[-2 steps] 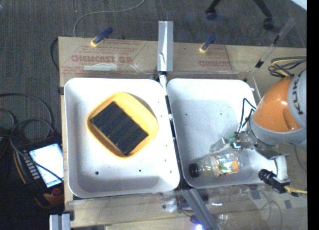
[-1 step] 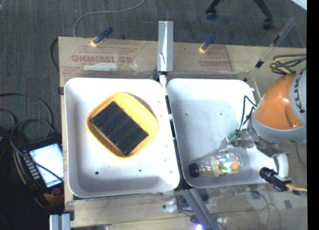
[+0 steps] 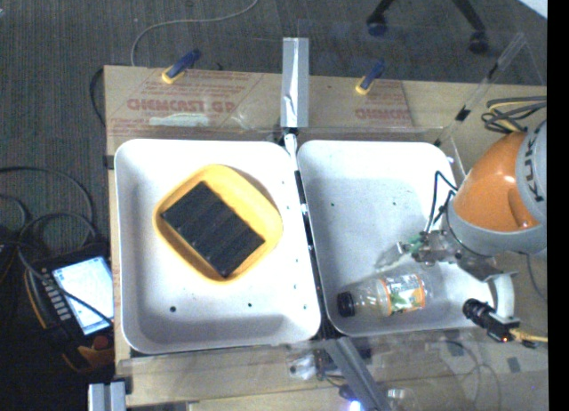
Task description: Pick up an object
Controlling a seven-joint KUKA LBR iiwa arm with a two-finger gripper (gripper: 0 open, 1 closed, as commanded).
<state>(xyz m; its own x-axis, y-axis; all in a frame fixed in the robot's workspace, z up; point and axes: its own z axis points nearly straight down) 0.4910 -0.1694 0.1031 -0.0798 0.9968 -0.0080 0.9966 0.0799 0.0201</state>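
Nearest the camera, along the near wall of the right bin point(image 3: 373, 165), lies a small clear plastic bottle point(image 3: 384, 295) on its side, dark cap pointing left, orange and green label round its middle. It looks nearly empty, so prob. light, thin-walled and easy to dent; smooth and round, so it may roll or squirt out of a pinch. Best hold, I judge, is across the labelled body w/ the pinch crosswise to its long axis; the label may give a bit more grip than bare plastic. The neck is narrower and harder to hit.

My arm comes in from the right, orange band high over the bin's right side. My end effector point(image 3: 425, 249) hangs just above and right of the bottle, near it but not on it, nothing seen in its grasp. Whether it is apart or together I cannot tell; the wrist hides it.

Left bin point(image 3: 133, 222) holds a yellow tray-like dish point(image 3: 263, 206) w/ a dark ribbed slab point(image 3: 213, 228) lying in it, well apart from me. Both look wide and flat, poor for a pinch.

Both bins sit side by side on the tabletop point(image 3: 196, 102), cardboard sheet at the far edge.
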